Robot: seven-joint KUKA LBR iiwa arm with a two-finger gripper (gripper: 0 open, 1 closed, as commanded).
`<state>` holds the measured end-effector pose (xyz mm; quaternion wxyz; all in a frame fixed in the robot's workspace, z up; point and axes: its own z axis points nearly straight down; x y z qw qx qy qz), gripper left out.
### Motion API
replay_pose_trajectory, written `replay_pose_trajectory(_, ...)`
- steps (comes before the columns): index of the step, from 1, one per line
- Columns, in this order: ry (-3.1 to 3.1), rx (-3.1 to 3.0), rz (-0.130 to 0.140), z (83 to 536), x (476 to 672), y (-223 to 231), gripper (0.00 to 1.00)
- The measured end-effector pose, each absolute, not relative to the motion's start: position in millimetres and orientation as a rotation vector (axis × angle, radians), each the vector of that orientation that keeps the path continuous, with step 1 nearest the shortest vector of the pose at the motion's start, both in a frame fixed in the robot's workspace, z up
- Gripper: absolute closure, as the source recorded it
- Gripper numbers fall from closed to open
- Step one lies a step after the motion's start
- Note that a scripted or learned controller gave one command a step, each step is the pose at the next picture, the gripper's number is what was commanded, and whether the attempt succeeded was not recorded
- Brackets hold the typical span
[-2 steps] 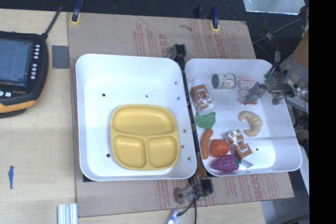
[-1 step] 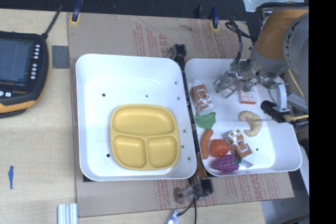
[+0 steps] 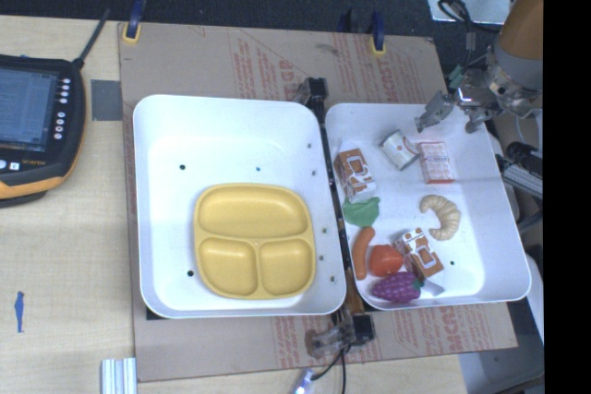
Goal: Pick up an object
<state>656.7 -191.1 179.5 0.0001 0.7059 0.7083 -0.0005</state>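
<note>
The right bin holds several small toy foods: a croissant, a pink packet, a white cup-like piece, a brown snack bar, a green leaf, an orange carrot, a red tomato, purple grapes and a brown-and-white wrapped piece. My gripper hangs over the bin's far right corner, just above the pink packet and right of the white piece. Its fingers are spread apart with nothing between them.
The left bin carries a yellow three-section tray. A teach pendant lies at the far left of the bench. Clamps hold the cardboard sheet at the back edge.
</note>
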Motion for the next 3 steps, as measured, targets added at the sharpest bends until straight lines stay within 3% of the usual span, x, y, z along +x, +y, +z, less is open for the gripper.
replay_pose_trajectory(1, 2.229, 2.219, -0.007, 142, 582.1, -194, 0.0)
replay_pose_trajectory(2, 2.229, 2.218, -0.005, 91, 649.3, -201, 0.0)
replay_pose_trajectory(3, 2.233, 2.214, -0.007, 102, 649.6, -202, 1.0)
